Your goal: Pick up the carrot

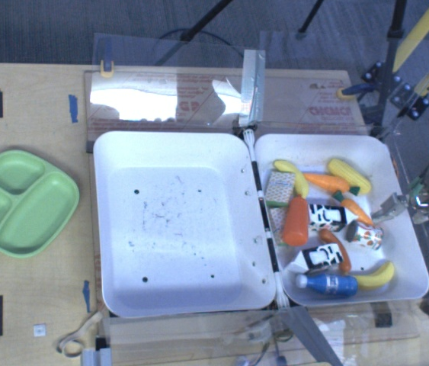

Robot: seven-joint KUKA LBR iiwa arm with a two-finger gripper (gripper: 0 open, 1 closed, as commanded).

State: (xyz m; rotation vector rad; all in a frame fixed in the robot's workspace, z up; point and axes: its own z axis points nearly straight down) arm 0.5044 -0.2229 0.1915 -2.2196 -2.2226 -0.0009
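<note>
Gripper (388,207) is parked at the right edge of the right bin (408,269), and honestly I can't tell whether it's wide or narrow, too small and blurry there. I'd say the approach hasn't started, so the trick is lining up along the carrot's (325,181) short width and coming straight down, since it's boxed in. The carrot lies in the far part of the right bin, orange with a green stub at its right end, lying roughly left-right, just beside the corn (349,175) and touching the banana (291,174) area. Watch the other orange pieces nearby, like the fat one (296,221), easy to grab by mistake.
</note>
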